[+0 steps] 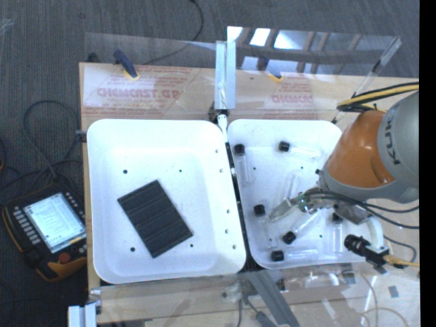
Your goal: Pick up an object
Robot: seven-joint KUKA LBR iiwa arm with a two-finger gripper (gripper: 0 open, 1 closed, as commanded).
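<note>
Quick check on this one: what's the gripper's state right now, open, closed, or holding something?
Gripper: cannot be told. It sits low in the right bin among the clear vials, and the view is too cluttered to judge a hold.

The arm (pixel 385 155) is cut off at the right edge and covers the right bin's (pixel 262 131) far right corner. The gripper (pixel 294 206) blurs among clear vials (pixel 300 152); whether anything sits between its fingers cannot be told. Vials just beside the fingers are too faint to count. Below, a cable (pixel 402 261) leaves the frame.
</note>
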